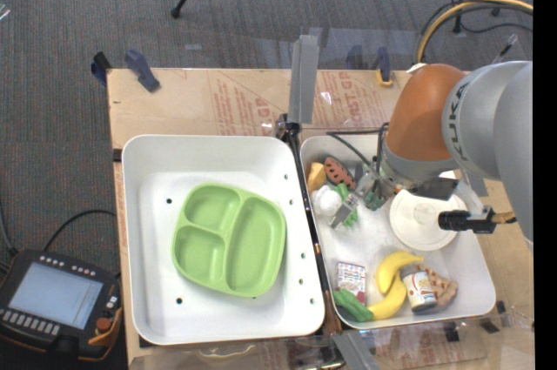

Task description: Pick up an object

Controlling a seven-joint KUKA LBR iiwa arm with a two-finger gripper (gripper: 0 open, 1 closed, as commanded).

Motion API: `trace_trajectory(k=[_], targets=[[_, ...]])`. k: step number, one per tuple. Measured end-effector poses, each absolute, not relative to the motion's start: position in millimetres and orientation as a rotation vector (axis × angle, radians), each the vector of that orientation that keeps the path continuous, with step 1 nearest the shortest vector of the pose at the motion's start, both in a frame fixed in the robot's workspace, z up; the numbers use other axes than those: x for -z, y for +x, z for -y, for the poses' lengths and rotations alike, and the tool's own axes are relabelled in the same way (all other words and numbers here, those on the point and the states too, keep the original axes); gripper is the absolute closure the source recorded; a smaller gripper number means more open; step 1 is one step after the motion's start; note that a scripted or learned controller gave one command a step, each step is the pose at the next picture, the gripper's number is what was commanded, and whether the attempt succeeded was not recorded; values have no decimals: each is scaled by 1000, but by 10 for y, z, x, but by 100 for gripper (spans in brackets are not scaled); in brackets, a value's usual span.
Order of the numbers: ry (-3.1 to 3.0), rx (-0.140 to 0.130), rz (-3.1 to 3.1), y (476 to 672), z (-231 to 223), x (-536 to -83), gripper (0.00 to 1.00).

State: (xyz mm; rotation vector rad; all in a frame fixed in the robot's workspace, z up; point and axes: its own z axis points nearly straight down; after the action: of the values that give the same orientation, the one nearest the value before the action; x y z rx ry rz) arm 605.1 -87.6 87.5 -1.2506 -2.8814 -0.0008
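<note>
Gripper (351, 210), fingers slightly parted and holding nothing, hangs low in the right bin (484, 272); best settle squarely over one toy before closing.

You'll find the fingers (354, 205) in the right bin (484, 272), a plate (418, 225) just right of them, the banana (392, 283) nearer you, and the divided tray (231, 238) left in the other bin (144, 211).

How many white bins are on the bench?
2. The left bin holds a green divided tray. The right bin sits beside it, holding a banana and other small things, with the gripper reaching into it.
</note>
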Motion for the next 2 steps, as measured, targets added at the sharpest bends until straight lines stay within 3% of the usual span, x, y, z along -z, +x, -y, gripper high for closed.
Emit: trace_trajectory(k=[1,2], targets=[[-1241,-1,2886,6056,869,-974,100],[-1240,-1,2886,6055,863,-971,0]])
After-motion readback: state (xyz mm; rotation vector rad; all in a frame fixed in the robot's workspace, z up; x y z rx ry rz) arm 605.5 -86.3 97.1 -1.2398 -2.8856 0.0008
